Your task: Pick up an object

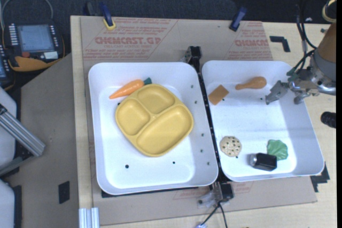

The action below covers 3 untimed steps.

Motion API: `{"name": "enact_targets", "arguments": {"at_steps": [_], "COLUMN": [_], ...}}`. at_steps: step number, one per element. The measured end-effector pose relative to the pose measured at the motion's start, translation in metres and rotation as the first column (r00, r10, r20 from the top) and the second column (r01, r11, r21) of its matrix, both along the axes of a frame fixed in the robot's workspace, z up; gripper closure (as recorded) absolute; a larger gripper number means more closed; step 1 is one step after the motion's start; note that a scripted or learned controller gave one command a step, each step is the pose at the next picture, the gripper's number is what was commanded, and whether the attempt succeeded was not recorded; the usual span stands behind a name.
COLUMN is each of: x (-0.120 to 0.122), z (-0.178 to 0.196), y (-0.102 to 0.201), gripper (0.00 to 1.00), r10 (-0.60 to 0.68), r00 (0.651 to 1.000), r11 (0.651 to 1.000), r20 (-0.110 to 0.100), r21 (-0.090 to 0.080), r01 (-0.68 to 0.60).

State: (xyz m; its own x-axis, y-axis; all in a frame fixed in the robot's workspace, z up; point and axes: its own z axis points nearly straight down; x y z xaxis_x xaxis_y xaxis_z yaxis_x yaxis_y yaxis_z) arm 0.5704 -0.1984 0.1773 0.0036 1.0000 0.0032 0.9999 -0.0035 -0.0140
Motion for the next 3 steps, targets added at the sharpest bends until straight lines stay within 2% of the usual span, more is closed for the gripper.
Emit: {"name": "enact_targets", "arguments": {"at_steps": [1, 2, 3], "x": [0.004, 0.001, 0.0], "z": [0.008, -0.054, -0.093], "y": [0.0, -0.005, -0.005], "gripper": [0.0, 0.0, 0.0], "r10": [0.004, 0.003, 0.004], "r00": [1.0, 1.0, 1.0], "r11": [1.0, 1.0, 1.0], "r20": [0.014, 0.006, 0.011], "r21": [-0.003, -0.001, -0.002], "r01": [-0.004, -0.003, -0.004]}}
